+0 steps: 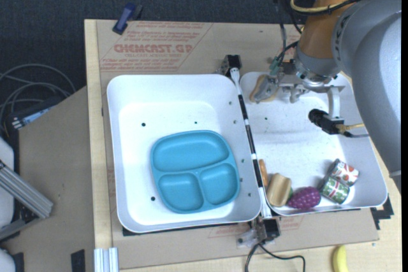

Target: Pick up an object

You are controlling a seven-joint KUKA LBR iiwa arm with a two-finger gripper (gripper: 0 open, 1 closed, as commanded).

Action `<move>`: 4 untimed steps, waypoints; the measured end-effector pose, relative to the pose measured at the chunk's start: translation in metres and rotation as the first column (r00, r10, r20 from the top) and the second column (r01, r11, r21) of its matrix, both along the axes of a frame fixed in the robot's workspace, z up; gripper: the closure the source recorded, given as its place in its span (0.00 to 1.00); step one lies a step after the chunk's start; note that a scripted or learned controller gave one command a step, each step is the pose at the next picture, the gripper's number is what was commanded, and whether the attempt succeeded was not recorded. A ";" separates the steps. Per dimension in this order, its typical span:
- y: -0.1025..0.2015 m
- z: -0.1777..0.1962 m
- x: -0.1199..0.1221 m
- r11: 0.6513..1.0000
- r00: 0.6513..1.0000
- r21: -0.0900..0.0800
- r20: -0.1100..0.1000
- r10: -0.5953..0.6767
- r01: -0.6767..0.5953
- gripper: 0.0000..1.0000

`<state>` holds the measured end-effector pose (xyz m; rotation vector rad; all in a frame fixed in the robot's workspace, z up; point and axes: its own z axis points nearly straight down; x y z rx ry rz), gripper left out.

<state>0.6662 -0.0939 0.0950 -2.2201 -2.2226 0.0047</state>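
Note:
My gripper (278, 91) hangs low over the far left corner of the right bin (299, 137), below the orange band of the wrist. A small tan piece (262, 92) shows at its left side; whether it is held cannot be told. At the bin's near edge lie a tan bread-like piece (278, 188), a purple bunch of grapes (305, 198) and a green, red and white can (338, 182). A thin orange stick (262, 170) lies along the bin's left wall.
The left bin (127, 105) holds a blue divided plate (194, 169). The grey arm covers the right bin's far right corner. A blue clip (126, 17) lies on the bench's far left edge and a yellow thing (340, 259) lies below the bins.

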 end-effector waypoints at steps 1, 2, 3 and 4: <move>-0.061 0.076 -0.001 1.000 1.000 -0.001 0.007 -0.002 0.002 0.00; -0.018 -0.012 -0.005 1.000 1.000 0.004 -0.002 0.000 0.000 0.00; -0.010 -0.010 -0.016 1.000 1.000 0.003 0.001 -0.001 0.001 0.00; -0.100 0.071 -0.024 1.000 1.000 -0.001 0.006 -0.002 0.002 0.00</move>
